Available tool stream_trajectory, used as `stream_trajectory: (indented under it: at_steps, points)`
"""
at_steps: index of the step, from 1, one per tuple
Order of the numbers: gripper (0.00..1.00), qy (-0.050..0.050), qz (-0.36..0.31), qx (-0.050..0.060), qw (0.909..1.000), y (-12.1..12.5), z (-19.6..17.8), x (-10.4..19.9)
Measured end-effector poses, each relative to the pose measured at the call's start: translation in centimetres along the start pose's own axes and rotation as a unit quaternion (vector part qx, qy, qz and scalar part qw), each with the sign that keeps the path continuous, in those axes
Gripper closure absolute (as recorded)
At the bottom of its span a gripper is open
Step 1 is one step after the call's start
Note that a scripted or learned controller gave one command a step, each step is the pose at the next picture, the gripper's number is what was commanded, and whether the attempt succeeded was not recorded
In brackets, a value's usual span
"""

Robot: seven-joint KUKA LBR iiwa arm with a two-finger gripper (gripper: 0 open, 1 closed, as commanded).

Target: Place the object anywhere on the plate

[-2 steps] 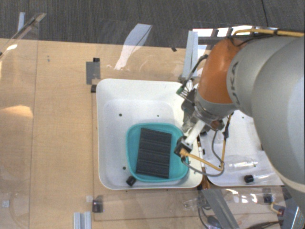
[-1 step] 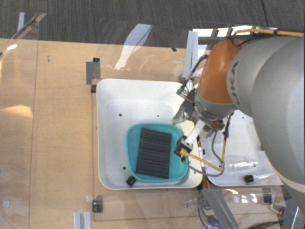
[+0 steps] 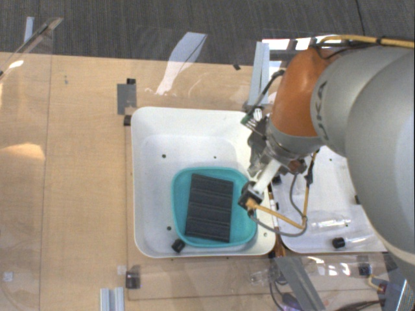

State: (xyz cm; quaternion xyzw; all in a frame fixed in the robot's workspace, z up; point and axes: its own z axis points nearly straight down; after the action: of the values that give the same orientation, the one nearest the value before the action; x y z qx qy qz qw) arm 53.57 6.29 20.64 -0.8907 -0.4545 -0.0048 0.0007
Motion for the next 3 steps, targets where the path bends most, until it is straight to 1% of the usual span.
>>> stream_trajectory:
  at_steps: [1, 2, 3]
  points:
    - [0.00, 0.000, 0.000, 0.000, 1.0000, 0.0, 0.0, 0.0]
    - [1.00, 0.002, -0.002, 0.000, 1.0000, 0.1, -1.0, 0.2]
    - [0.00, 0.002, -0.001, 0.000, 1.0000, 0.1, -1.0, 0.2]
